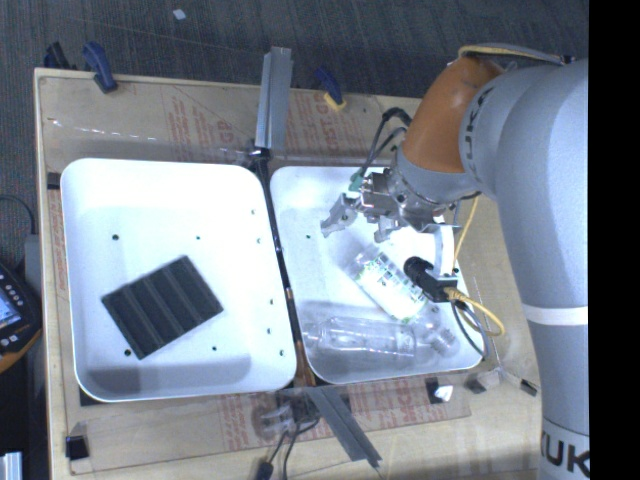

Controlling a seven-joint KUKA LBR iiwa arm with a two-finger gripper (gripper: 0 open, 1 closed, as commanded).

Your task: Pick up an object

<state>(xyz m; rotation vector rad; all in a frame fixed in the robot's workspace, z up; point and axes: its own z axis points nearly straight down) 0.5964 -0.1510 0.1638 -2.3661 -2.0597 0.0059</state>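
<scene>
The end effector (pixel 358 220) hangs spread and holding nothing, just up-left of the labelled bottle (pixel 390 283).

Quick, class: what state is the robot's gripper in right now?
Gripper: open, holding nothing, above the right bin.

Open floor around dark ridged pad (pixel 162 305) — bottles (pixel 372 338) crowding right bin (pixel 300 268).

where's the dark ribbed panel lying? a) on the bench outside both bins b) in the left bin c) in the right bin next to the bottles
b: the dark ribbed panel lies flat on the floor of the left bin, alone, while the clear plastic bottle sits in the right bin.
</scene>
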